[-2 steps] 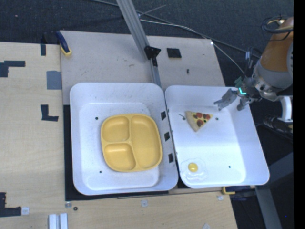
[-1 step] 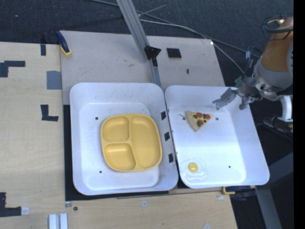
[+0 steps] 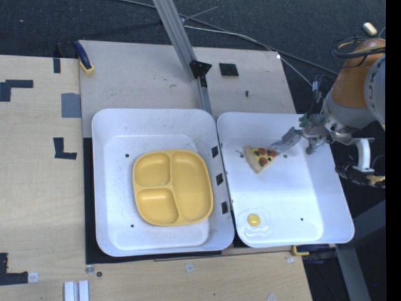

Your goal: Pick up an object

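Note:
A toy pizza slice lies flat in the upper left part of the right bin. A toy fried egg rests near that bin's front left corner. My gripper reaches in from the right over the bin's upper half. It stands open, with nothing between its fingers. One grey finger points down and left, its tip just right of the pizza slice. The other finger is farther right.
A yellow divided plate sits in the middle of the left bin. A metal pole slants up from between the bins at the back. Cables run across the dark floor behind the bench.

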`<state>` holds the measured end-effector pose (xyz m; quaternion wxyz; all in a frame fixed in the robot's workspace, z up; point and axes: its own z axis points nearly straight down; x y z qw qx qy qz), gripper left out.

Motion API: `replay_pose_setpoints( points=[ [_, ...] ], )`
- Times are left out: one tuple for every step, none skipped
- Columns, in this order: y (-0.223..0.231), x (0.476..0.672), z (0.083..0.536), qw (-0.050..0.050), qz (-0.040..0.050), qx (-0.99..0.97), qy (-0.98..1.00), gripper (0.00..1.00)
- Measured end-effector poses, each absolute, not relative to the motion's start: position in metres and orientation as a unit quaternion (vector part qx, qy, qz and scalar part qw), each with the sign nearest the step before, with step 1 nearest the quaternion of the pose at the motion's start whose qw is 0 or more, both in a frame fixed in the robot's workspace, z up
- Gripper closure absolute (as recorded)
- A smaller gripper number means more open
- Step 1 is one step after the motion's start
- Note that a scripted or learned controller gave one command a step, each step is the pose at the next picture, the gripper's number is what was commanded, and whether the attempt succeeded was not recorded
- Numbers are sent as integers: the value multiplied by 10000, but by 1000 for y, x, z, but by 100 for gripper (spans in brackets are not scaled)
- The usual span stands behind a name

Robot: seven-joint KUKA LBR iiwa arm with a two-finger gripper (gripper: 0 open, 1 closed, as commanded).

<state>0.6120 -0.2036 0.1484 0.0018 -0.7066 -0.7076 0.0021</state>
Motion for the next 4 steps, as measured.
replay_pose_setpoints(
  points=[
    [-210, 618, 91, -20, 2, -7072, -7070, 0],
    [-210, 620, 87, -29, 1, -7066, -7076, 0],
    [-210, 621, 99, -39, -5, -7058, -7084, 100],
    [-214, 622, 142, -14, -5, -7067, -7075, 100]
  ],
)
